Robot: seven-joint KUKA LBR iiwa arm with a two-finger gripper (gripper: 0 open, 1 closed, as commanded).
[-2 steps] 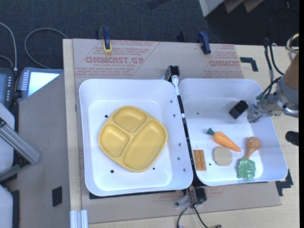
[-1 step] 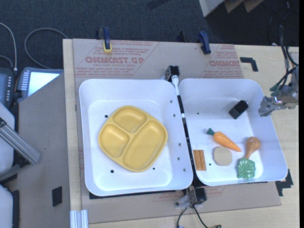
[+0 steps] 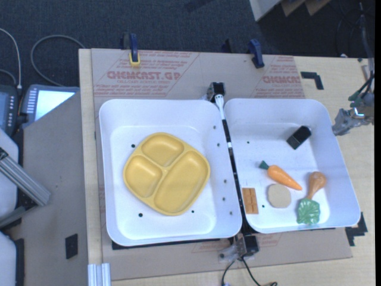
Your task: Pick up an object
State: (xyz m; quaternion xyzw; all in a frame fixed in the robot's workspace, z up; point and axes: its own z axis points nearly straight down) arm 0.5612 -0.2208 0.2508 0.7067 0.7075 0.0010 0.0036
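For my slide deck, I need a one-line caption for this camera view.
Yellow divided plate in the left bin; toy carrot, black block and other small items in the right bin.

Yellow plate (image 3: pixel 166 173), orange carrot (image 3: pixel 283 176), green broccoli (image 3: pixel 308 212), black block (image 3: pixel 298 137), 2 white bins (image 3: pixel 113 159)

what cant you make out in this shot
- Gripper, camera view: cut off by the right edge and small, so its finger state cannot be read.
- Black block in the right bin: too small to identify.
- Tan round piece beside the carrot: too blurred to name.
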